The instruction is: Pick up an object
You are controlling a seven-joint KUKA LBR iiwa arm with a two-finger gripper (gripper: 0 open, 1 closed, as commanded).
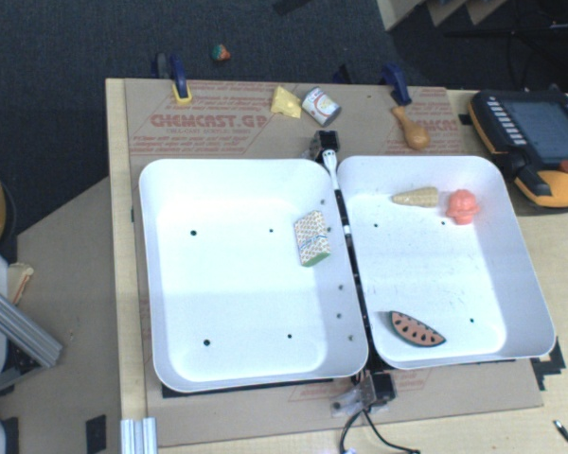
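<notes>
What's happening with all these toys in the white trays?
Nothing is being picked up right now. The left bin holds one patterned block near its right wall. The right bin holds a watermelon slice, a pink ball and a tan cone. A few more toys lie on the board behind.

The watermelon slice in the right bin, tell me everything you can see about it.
The watermelon slice is a small toy wedge, half-moon shaped, with a reddish-orange face dotted with dark seeds and a dark rind along its curved lower edge. It looks like moulded plastic or rubber. It lies flat on the floor of the right bin, near the front left corner, slightly tilted down to the right. Nothing else touches it.
</notes>
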